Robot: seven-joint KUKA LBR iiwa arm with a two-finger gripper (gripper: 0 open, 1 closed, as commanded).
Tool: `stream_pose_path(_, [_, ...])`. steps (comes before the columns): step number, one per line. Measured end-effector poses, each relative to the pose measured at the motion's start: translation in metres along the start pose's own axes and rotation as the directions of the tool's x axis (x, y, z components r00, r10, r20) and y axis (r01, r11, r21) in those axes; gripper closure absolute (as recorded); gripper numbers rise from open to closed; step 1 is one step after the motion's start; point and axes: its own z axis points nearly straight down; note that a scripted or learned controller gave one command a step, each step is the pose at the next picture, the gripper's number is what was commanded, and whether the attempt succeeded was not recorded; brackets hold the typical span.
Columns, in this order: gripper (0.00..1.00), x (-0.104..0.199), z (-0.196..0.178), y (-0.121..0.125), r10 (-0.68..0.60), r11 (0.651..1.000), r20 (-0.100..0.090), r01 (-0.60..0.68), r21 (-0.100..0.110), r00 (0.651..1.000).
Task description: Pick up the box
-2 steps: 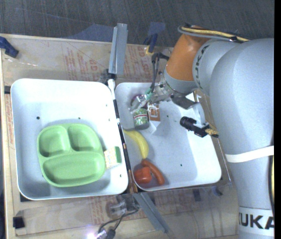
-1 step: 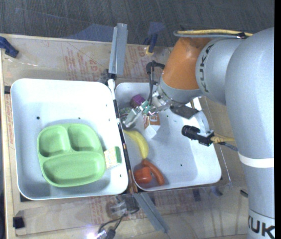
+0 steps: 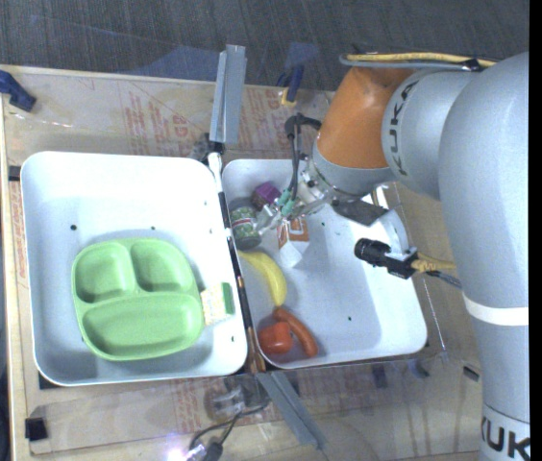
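I am watching the end effector point(image 3: 285, 209) working low in the right bin point(image 3: 401, 329), near its upper-left corner. The box point(image 3: 293, 243), small and white with orange print, is lying just below and touching the tool tip, its long axis running down toward the banana point(image 3: 269, 275). Whether it is pinching the box I cannot tell. I am judging the box lies directly beneath, so no sideways shift needed.

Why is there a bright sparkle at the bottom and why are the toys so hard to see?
In the camera view, a lamp's glare flares on the bench's lower edge; the right bin looks washed-out white; the arm hides and shadows the small things under the gripper, which look soft and blurry.
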Motion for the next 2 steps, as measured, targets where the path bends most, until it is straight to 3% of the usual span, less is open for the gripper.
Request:
stream_pose_path(1, [1.00, 0.038, -0.099, 0.016, -0.212, 0.977, 0.004, 0.212, -0.003, 0.977])
stream_pose_path(2, [1.00, 0.056, -0.110, 0.039, 0.123, 0.992, 0.003, -0.123, -0.006, 0.992])
